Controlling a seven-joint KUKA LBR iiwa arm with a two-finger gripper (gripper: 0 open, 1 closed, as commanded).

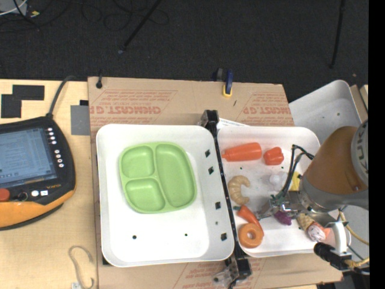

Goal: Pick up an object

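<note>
The hand (278, 205) is seen low in the right bin (313, 138), below the orange-banded wrist; whether its fingers are apart or together cannot be told, and nothing is seen clamped between them.

Several small toys are crowded around it. A purple piece (284, 217) lies just beside the hand, on its near side. A small carrot (246, 214) and an orange ring (251, 235) lie to the left of the hand and toward the near rim. A pale, curled piece (239, 188) is seen up and left of the hand. Farther up, near the far wall, a long orange pepper (242, 152) and a short red pepper (273, 156) lie side by side, well apart from the hand.

Bare white floor is left between the peppers and the hand. The near rim is close under the ring. The black divider (220, 185) stands to the left; beyond it the left bin (114, 233) carries a green tray (157, 177) with open floor around it.
</note>
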